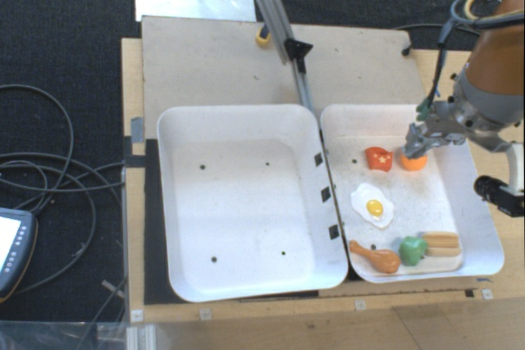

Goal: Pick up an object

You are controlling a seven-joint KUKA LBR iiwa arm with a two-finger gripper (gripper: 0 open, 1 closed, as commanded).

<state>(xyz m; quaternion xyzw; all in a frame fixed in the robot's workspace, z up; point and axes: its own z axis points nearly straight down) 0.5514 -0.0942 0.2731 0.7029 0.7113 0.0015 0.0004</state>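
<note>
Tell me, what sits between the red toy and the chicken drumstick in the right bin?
In the camera view, the fried egg lies between the red piece above it and the drumstick below, in the right bin. It touches neither.

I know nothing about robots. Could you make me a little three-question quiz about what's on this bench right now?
1. True or false: all the toy foods lie in the right bin.
2. Which item sits directly under the pincer? A) the fried egg B) the orange piece C) the hot dog
3. Fill in: the green piece lies between the hot dog and the ____.

Key
1. True; they all lie there, none in the left bin.
2. B; the red piece lies just beside it.
3. Drumstick.
</note>
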